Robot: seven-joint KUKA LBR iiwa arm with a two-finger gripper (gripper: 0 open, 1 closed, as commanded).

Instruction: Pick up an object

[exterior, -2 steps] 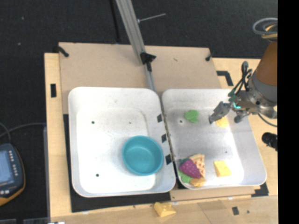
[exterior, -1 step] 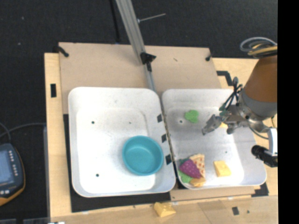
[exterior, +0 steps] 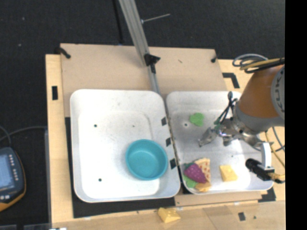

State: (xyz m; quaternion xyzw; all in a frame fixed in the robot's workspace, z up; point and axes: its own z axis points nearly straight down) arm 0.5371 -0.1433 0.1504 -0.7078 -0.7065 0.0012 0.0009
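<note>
The arm (exterior: 259,97) comes in from 3 o'clock and hangs over the right bin (exterior: 192,99), its orange band above the wrist. The gripper (exterior: 208,138) sits low over the bin floor near the middle of that bin. Whether it is open or closed cannot be told — nothing is seen held in it.

Things in the right bin:
- A green piece (exterior: 196,119) lies at about 11 o'clock from the gripper, near it but apart.
- A yellow block (exterior: 228,173) lies at about 5 o'clock from the gripper, toward the bin's near edge.
- A purple piece (exterior: 194,172) lies at about 7 o'clock from the gripper, at the bin's near left corner, touching a tan wedge (exterior: 204,166) just beside it at 3 o'clock.

The left bin (exterior: 96,109) holds a teal bowl (exterior: 146,159), upright, toward its 5 o'clock corner — well apart from the gripper.

On the bench (exterior: 120,61), outside the bins, a yellow wedge (exterior: 169,215) lies at 6 o'clock, near the front edge. A grey pole (exterior: 136,30) slants from 12 o'clock down to the gap between the bins.
</note>
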